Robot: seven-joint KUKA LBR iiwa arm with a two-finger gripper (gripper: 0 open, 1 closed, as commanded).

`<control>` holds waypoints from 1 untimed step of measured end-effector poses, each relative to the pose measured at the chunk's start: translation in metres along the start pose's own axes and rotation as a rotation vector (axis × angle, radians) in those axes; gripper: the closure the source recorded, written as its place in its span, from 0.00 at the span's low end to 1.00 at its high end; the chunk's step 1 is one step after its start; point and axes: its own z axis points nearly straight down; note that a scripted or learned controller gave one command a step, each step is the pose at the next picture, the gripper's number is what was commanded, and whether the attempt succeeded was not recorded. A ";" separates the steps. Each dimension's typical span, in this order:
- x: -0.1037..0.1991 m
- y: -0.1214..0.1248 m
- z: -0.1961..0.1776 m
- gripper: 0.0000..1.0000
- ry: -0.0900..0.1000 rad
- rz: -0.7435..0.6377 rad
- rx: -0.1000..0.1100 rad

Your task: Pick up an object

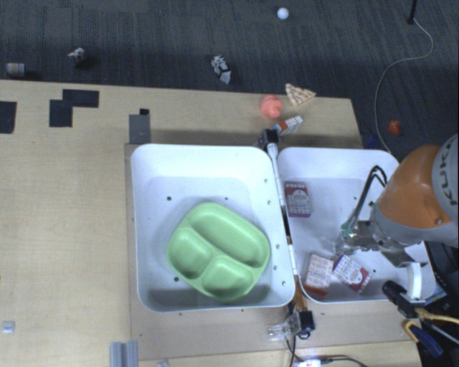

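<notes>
Bins: 2 shallow white plastic bins sit side by side on the pale wooden bench (pixel 64 236), their inner walls touching along a shared seam. The left bin (pixel 154 175) contains 1 light green moulded plastic tray with 3 compartments (pixel 219 249), lying tilted toward the bin's lower half and near its right wall.

The right bin (pixel 326 168) contains 3 small printed items. A dark red rectangular packet with a white label (pixel 297 198) lies flat near the bin's left wall, in the upper half. A small red and white printed carton (pixel 318 273) lies near the lower left corner. A second red and white printed packet (pixel 351 272) lies just beside the carton, to its right (the 2 appear to touch or nearly touch at their upper corners).

The grey arm with its orange band (pixel 412 193) enters from the right and covers the right part of the right bin. The two-finger gripper (pixel 353 240) is positioned low over the bin floor, directly above the second printed packet. Finger state cannot be told at this angle, and no item is visible between the fingers.

Outside the bins, a pink ball (pixel 271 106) and a tan wedge-shaped patterned object (pixel 300 94) rest at the far edge of the bench. A small white ball (pixel 282 13) lies on the dark carpet beyond.
</notes>
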 end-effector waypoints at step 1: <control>0.038 0.079 -0.086 1.00 0.004 -0.002 0.012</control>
